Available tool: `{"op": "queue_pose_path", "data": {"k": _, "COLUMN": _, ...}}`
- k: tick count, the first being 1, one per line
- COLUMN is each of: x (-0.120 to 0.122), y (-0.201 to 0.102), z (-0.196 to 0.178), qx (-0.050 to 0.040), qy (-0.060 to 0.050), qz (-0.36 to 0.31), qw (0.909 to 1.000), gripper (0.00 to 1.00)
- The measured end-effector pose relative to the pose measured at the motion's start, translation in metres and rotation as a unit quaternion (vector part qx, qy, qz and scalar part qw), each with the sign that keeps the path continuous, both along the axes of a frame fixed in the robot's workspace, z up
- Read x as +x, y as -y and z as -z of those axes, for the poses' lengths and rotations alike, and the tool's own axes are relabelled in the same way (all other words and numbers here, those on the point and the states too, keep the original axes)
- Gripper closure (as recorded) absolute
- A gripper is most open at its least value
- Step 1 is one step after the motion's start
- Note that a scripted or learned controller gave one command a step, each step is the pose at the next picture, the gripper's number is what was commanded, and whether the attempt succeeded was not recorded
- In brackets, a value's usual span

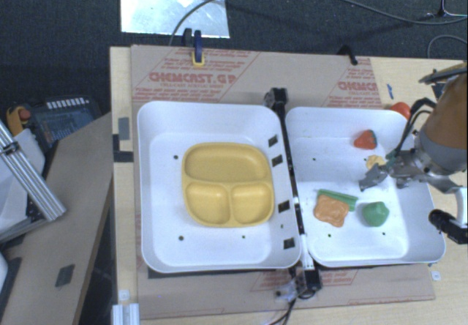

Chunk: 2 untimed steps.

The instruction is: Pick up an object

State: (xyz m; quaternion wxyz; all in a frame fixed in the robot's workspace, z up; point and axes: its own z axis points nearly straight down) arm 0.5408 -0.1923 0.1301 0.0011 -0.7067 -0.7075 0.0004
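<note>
We see a bench (248,67) with printed brown board, dark carpet behind. Two white bins sit side by side. The left bin (157,192) holds a yellow divided tray (223,184). The right bin (344,243) holds the loose objects: an orange flat piece (331,209) touching a green stick (336,198), a green round piece (375,214) just beside them, a red-orange piece (365,140) near the far wall, a small yellow bit (374,161). The arm (446,133) reaches in from the right; the gripper (373,178) hangs over the right bin between the yellow bit and the green round piece. We cannot tell its finger state. Nothing seen between them.
</note>
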Motion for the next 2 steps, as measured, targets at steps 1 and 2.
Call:
{"op": "queue_pose_path", "data": {"k": 1, "x": 0.0, "y": -0.001, "z": 0.048, "qx": -0.0002, "qy": 0.0, "qz": 0.0, "qw": 1.0, "gripper": 0.0}}
{"op": "queue_pose_path", "data": {"k": 2, "x": 0.001, "y": 0.0, "z": 0.035, "qx": -0.0012, "qy": 0.002, "qz": 0.0, "qw": 1.0, "gripper": 1.0}}
